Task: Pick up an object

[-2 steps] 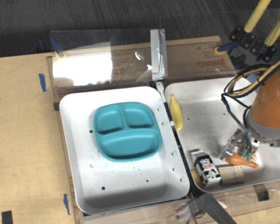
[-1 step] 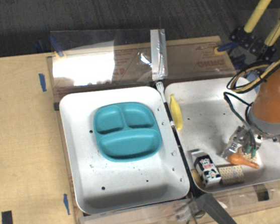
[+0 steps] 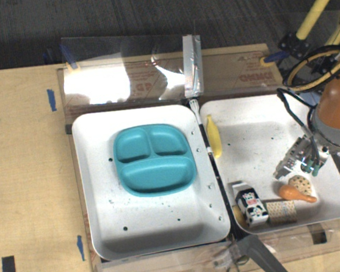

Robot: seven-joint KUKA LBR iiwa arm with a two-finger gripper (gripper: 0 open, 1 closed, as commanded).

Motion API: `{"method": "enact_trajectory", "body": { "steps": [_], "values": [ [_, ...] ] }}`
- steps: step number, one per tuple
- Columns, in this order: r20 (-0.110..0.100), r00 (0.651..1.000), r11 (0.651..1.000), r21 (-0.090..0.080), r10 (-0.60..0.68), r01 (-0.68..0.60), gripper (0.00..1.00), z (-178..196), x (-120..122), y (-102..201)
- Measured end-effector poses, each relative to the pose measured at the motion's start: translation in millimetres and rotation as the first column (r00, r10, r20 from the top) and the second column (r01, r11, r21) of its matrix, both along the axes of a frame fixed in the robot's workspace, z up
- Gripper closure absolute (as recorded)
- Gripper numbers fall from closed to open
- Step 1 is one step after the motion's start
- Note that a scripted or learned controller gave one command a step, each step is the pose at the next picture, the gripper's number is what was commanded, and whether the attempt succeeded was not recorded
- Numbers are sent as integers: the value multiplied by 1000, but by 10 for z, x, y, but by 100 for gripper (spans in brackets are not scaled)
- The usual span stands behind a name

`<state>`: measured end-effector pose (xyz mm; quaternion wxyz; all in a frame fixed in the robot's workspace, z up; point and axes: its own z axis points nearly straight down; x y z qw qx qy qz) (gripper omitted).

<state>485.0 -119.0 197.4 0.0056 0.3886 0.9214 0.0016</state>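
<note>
My gripper hangs low over the right part of the right bin, just above a speckled round cookie-like piece and an orange carrot-shaped toy. Nothing visibly sits in the gripper. A small black-and-white box lies at the bin's front, with a tan speckled cylinder beside it. A yellow banana-shaped object lies along the bin's left wall.
The left bin holds a teal divided plate near its middle. A clear plastic sheet and a taped divider stand behind the bins. Black and yellow cables hang at the back right near the arm.
</note>
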Motion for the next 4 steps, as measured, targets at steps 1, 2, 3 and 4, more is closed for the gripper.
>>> {"method": "enact_trajectory", "body": {
  "steps": [1,2,3,4],
  "values": [
    [-4,934,934,-2,358,-358,100,368,-36,250],
    [-5,695,695,-7,719,-719,100,1329,-3,126],
    [-13,640,640,10,769,-768,100,-173,473,715],
    [-8,406,406,-5,914,-914,100,-799,316,256]
  ]
}}
